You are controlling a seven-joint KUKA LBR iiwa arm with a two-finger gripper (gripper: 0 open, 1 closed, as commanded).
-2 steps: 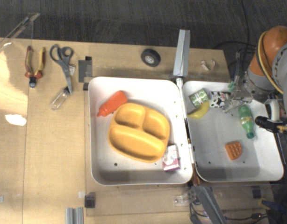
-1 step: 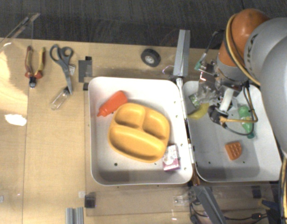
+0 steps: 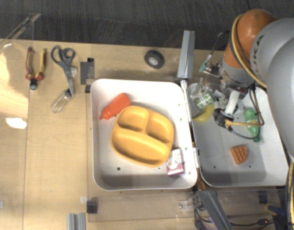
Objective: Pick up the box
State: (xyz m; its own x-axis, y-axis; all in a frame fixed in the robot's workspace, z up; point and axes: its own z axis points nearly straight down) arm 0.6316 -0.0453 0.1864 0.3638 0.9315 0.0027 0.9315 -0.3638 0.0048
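Claw (image 3: 222,110) low over right bin (image 3: 271,176), jaw state honestly can't tell, small box (image 3: 175,162) probably pink-white, in left bin (image 3: 100,143) corner beside yellow tray (image 3: 142,135)

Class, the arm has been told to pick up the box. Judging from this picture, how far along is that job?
Nothing looks done yet: the box lies in the left bin, at its near right corner, beside the yellow tray. In hand: the gripper is low over the right bin, among the items at its far left, apart from the box. Left: crossing to the left bin, grasping the box and lifting it.
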